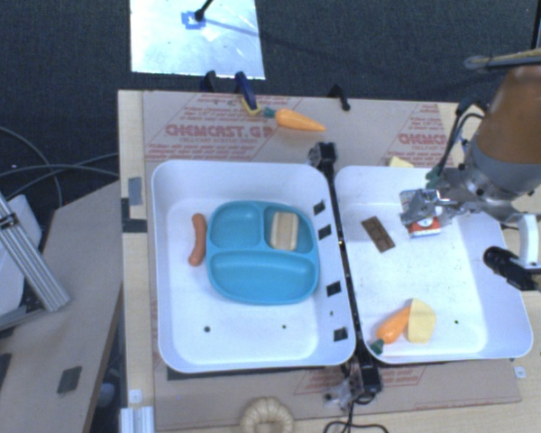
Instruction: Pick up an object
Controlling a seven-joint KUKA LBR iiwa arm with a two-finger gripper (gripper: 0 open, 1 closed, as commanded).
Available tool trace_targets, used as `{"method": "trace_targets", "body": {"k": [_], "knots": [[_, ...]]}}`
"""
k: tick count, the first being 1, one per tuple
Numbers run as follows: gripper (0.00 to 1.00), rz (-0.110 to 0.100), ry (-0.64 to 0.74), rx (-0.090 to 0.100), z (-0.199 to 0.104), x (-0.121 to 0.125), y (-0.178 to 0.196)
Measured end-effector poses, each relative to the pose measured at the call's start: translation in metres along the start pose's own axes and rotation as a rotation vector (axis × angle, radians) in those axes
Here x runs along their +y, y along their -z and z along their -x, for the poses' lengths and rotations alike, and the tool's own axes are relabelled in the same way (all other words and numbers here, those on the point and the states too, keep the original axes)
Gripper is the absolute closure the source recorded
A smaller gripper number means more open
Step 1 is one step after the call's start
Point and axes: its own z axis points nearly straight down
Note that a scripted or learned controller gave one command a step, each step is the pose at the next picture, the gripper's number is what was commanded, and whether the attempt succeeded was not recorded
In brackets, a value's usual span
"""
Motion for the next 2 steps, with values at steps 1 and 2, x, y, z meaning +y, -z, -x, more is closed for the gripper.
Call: {"method": "trace_targets", "body": {"k": [1, 2], "knots": [[1.0, -0.006, 0.0, 0.001, 0.0, 0.001, -0.003], [1.0, -0.006, 0.006, 0.003, -0.05, 0.023, -0.012]]}}
